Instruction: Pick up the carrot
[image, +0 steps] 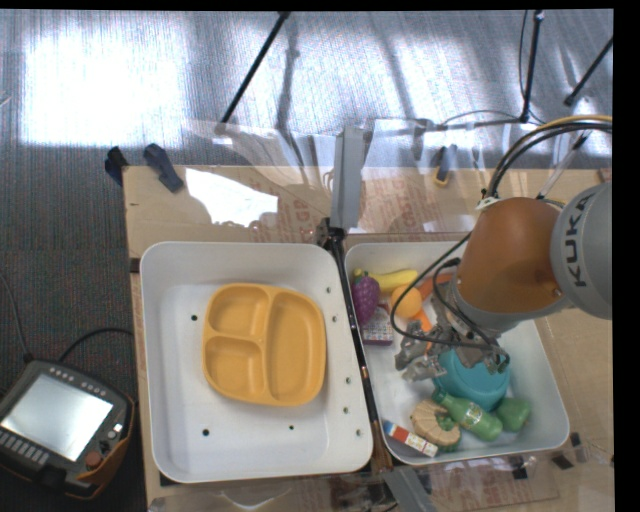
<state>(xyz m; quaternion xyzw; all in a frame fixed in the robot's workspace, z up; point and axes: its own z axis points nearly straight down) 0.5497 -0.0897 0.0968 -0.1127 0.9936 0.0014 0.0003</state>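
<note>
The carrot (409, 300) is an orange piece in the upper left part of the right bin (548, 372), partly covered by the arm's cables and wrist. My gripper (424, 356) hangs low in that bin, just below and slightly right of the carrot, beside a teal cup (472, 377). The big orange band of the arm (510, 258) hides much of the wrist. From this angle nothing can be seen held in the gripper.
The left bin (175, 400) holds a yellow divided plate (265, 343). Crowding the right bin are a purple vegetable (366, 296), a yellow banana (395, 279), a green bottle (472, 416), a tan round toy (436, 425) and a small red-and-white box (410, 437).
</note>
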